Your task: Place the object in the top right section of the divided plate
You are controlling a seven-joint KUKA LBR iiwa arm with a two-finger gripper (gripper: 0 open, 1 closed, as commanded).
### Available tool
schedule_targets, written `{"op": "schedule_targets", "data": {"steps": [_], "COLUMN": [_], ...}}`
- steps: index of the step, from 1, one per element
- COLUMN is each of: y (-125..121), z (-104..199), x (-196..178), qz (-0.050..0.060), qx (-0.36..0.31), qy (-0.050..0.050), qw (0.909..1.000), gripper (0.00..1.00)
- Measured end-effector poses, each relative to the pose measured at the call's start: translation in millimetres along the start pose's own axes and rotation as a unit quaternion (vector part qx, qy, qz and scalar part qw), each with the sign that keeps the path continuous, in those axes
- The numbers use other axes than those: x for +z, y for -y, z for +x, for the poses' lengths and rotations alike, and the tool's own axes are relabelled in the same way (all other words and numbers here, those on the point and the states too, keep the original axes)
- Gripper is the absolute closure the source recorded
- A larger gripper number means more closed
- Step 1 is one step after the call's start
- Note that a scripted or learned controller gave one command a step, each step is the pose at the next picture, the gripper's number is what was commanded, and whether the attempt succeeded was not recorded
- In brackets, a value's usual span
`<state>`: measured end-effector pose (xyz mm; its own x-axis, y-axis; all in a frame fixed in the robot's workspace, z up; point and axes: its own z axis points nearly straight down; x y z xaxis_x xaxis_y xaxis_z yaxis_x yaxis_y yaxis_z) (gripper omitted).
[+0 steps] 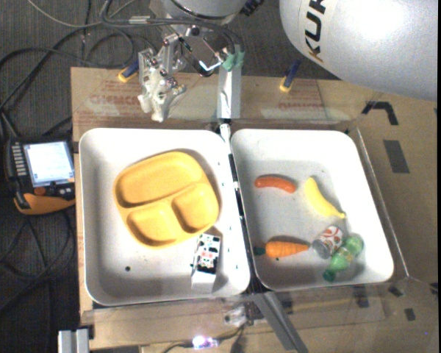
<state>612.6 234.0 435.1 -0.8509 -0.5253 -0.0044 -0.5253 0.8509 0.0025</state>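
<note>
- Carton (206,256), a small box printed like a cow, lies in the camera view in the left bin (103,219). It sits at the near right corner, just beside the yellow divided plate (158,179) and not on it.
- The task does not say which object is meant. I take it to be the carton, since it is the only loose thing in the plate's bin.
- The plate has one large section on its far side and two smaller ones on its near side. The smaller one on the right (196,204), close to the carton, is my best reading of "top right".
- The gripper (159,107) hangs under the orange-banded wrist, over the bench beyond the far edge of the left bin and well apart from the carton. I cannot tell whether it is open or closed, and I see nothing held in it.
- The right bin (294,153) holds a sausage (274,184), a banana (322,199), a carrot (283,248), a can (328,241) and a green bottle (344,256).
- The carton is probably light and fairly stiff, with flat sides that may be smooth. It could dent under a hard squeeze.
- I would grip it across its two long flat sides near the middle. The bin wall close by leaves little room on that side.
</note>
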Motion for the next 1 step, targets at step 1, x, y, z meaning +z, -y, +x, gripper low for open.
{"op": "schedule_targets", "data": {"steps": [1], "y": [-60.6], "z": [99.1], "x": [0.0], "qz": [0.001], "qx": [-0.045], "qy": [0.000], "qw": [0.9990], "gripper": [1.00]}}
